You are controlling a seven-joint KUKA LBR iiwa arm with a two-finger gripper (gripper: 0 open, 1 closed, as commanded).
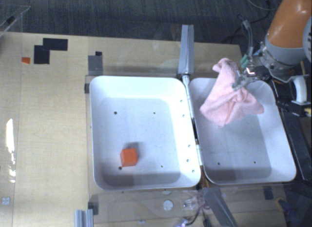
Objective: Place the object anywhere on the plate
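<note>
Listing left to right, all placed against the right bin [273,172]: tabletop [48,133], pale wood; left bin [146,94], touching its left wall, holding an orange block [129,157] well apart. Pink cloth [226,101], bunched in the right bin's upper half, drooping down and left from the pincer [242,77], which pinches its top edge by the far wall. No plate identifiable.

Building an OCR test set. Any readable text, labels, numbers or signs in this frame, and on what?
None readable.
Black patches and the small orange square on the bench: plain, no lettering visible.
Orange block in the left bin: no marking visible.
Pink cloth at the gripper, right bin: no print visible.
</note>
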